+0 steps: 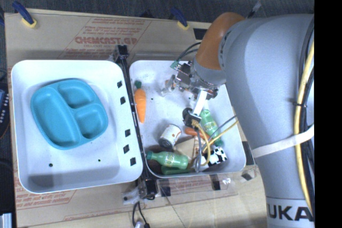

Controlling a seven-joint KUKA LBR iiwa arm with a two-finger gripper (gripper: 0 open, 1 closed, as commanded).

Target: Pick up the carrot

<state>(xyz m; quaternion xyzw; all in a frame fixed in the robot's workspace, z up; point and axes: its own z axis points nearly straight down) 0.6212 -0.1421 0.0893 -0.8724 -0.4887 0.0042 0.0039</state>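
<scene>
Lying along the left wall of the shallow white right-hand bin [160, 112], the orange plastic carrot with a green stub top [140, 105] pointed its green end at that bin's far wall; nothing touched it. The grey arm's two-finger gripper [172, 84] hung over the bin's far middle, well apart from the carrot; whether it was parted or closed could not be told from this angle. A small silver tin can [170, 135] sat toward the bin's near middle; a green plastic bottle [170, 160] lay along its near wall; what looked like a black-and-white spotted toy [217, 156] rested in its near right corner. Left of the bin, a blue divided plastic plate [68, 112] sat in the neighbouring white bin [21, 115].
</scene>
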